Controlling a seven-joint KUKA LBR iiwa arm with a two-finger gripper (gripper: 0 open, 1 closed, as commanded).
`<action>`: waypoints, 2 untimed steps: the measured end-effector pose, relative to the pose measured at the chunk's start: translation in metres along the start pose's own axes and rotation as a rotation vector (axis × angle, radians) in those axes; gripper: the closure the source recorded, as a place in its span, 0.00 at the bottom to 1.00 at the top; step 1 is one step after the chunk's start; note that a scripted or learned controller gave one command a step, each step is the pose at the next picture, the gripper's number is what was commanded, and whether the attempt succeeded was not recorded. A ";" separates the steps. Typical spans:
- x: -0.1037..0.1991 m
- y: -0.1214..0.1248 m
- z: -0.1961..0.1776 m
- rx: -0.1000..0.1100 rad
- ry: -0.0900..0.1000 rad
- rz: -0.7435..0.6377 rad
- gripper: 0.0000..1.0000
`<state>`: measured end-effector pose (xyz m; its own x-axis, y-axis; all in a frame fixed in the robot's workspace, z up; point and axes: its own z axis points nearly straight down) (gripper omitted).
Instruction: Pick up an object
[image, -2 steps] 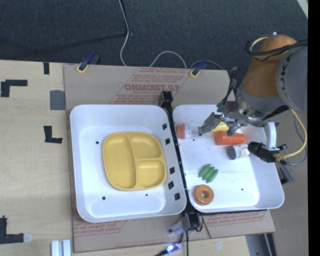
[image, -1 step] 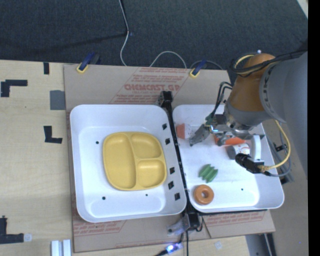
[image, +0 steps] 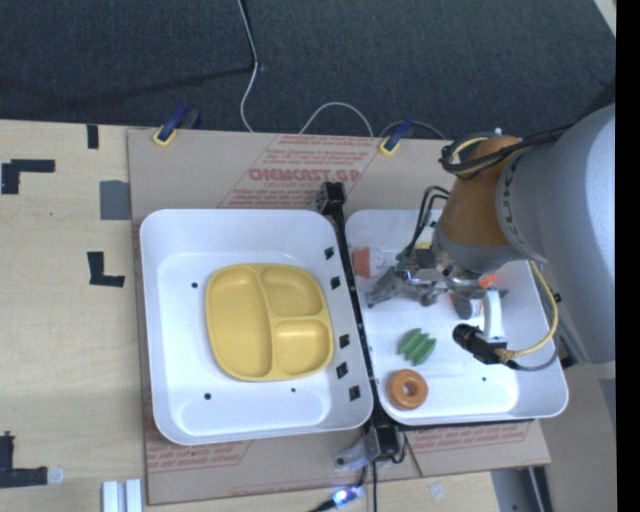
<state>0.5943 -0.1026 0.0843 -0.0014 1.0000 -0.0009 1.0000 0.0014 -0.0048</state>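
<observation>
A pale wooden tabletop (image: 60, 330) is seen from above, backed by dark carpet, with a brown cardboard sheet (image: 290, 175) laid on it beneath two shallow white plastic bins set side by side; the left bin (image: 165, 300) carries a yellow plastic plate with three compartments (image: 268, 321), lying flat near its middle; the right bin (image: 535, 395) carries a ribbed green plastic piece (image: 416, 346), a brown ring-shaped doughnut toy (image: 407, 389) just in front of it, and a small orange-and-white block (image: 361, 262) close to the divider between the bins. The grey arm with its orange band (image: 480, 205) is reached in from the right, over the right bin; the pincer (image: 385, 292) is set low at the bin's left part, between the small block and the green piece; whether it is open or closed cannot be told, and nothing is seen between its tips.
</observation>
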 end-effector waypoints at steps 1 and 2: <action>0.002 0.001 -0.012 -0.001 0.002 -0.002 1.00; 0.004 -0.001 -0.075 -0.008 0.001 -0.001 1.00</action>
<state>0.5938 -0.0990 0.1592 -0.0020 1.0000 0.0002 1.0000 0.0020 0.0031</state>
